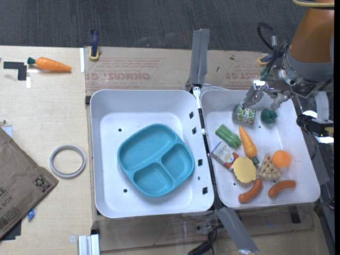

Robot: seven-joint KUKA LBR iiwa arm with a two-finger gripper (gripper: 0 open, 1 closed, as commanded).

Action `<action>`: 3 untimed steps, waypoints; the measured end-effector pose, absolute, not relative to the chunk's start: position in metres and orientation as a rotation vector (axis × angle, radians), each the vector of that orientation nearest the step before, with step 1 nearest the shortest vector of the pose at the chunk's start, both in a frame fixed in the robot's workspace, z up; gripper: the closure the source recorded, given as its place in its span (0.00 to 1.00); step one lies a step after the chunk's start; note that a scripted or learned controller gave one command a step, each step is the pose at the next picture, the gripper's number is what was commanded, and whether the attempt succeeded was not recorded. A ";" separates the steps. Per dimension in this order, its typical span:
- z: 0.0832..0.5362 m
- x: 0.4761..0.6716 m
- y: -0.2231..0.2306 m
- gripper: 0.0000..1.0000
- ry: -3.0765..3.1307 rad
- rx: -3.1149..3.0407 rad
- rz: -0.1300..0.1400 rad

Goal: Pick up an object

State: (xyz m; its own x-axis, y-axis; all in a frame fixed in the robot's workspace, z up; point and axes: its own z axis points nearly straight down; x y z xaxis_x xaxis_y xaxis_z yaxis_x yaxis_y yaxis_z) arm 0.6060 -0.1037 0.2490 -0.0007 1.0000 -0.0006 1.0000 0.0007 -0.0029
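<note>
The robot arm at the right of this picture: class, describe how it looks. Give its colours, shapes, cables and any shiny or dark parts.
The arm has a rounded orange section at the top right with a grey ring at its upper end and a grey band beneath it. Black cables loop out beside it. Lower down sits a cluster of silvery metal and dark parts, ending in the small gripper over the right bin.

Arm (313, 33): orange band over grey wrist; gripper (255, 97) metallic grey. Directly under it, a green-and-white speckled vegetable piece (244, 113); just right, a dark green toy (269, 116). Below: green pepper (228, 135), orange carrot (247, 143), yellow disc (245, 169), tan waffle (269, 167), orange ball (281, 158), two reddish-brown sausages (250, 190). Far left: turquoise divided tray (155, 159) in white bin (101, 142).
</note>
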 end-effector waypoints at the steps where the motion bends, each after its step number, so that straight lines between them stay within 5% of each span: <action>1: 0.092 0.593 -0.112 0.00 -2.358 -2.077 0.000; 2: 0.102 0.593 -0.114 1.00 -2.355 -2.082 0.000; 3: 0.191 0.625 -0.071 1.00 -2.171 -2.272 0.002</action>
